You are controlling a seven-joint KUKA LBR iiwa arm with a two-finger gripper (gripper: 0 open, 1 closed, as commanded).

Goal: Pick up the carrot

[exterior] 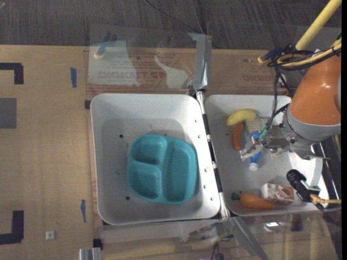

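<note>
Nearby, a carton (278,193) touches the carrot (255,201); whether the tool (254,150) is spread, I cannot tell.

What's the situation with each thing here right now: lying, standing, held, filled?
Carrot: lying flat at the near edge of the right bin, untouched.
Banana: lying near the bin's far side.
Sausage: lying just below the banana.
Small carton: lying on its side beside the carrot.
Teal tray: flat in the left bin, with nothing in its compartments.
Pincer: low over the right bin, apart from the carrot.
</note>
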